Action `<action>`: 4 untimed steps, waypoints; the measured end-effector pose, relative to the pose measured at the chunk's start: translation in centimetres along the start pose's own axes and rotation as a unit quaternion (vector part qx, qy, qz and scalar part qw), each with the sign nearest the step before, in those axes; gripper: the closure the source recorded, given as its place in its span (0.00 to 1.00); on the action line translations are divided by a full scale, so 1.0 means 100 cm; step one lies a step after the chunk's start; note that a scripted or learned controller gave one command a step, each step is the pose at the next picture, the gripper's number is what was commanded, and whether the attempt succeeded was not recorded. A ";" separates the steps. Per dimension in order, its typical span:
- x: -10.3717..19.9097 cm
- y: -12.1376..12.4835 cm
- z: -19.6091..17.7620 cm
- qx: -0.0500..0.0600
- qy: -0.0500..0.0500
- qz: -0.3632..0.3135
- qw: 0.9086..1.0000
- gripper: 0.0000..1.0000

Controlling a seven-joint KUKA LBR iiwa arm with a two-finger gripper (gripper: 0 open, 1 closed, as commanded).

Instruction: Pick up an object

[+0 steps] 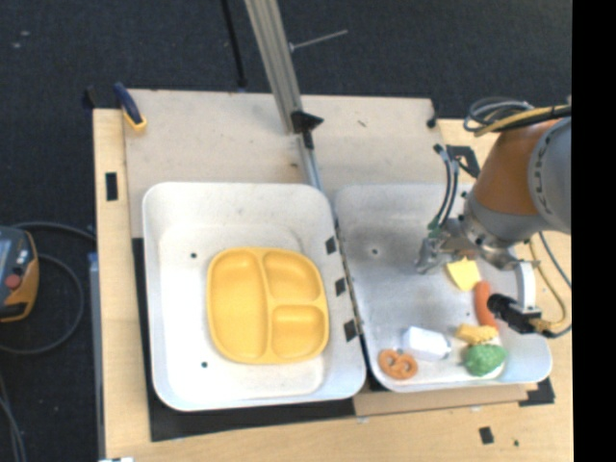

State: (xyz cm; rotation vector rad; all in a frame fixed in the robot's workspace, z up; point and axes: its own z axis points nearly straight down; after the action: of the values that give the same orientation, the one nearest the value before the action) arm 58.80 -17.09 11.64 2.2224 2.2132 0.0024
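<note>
Grey arm (pixel 510 186) hides claw (pixel 445 250) (fingers indistinct).

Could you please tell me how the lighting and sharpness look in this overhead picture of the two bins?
In the camera view the light is even and soft, with no strong glare on the yellow divided tray; detail is coarse, so the small toys near the right bin's lower edge are blurred; the floor around the bench is dark.

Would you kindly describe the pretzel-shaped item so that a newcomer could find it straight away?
Start at the right-hand white bin, the one without the yellow divided tray. Follow its near edge to the corner closest to that tray; the pretzel lies there, just beside a small white block. It alone is orange-brown and twisted into loops with holes, unlike the green broccoli piece further right.
</note>
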 end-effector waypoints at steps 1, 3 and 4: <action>-0.002 -0.003 -0.045 0.000 0.000 0.000 1.000 1.00; -0.002 -0.011 -0.161 -0.002 0.000 -0.003 1.000 1.00; -0.003 -0.010 -0.168 0.001 0.001 -0.004 1.000 1.00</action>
State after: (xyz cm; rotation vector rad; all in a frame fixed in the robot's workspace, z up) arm 57.72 -17.29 28.45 2.2145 2.2242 0.0017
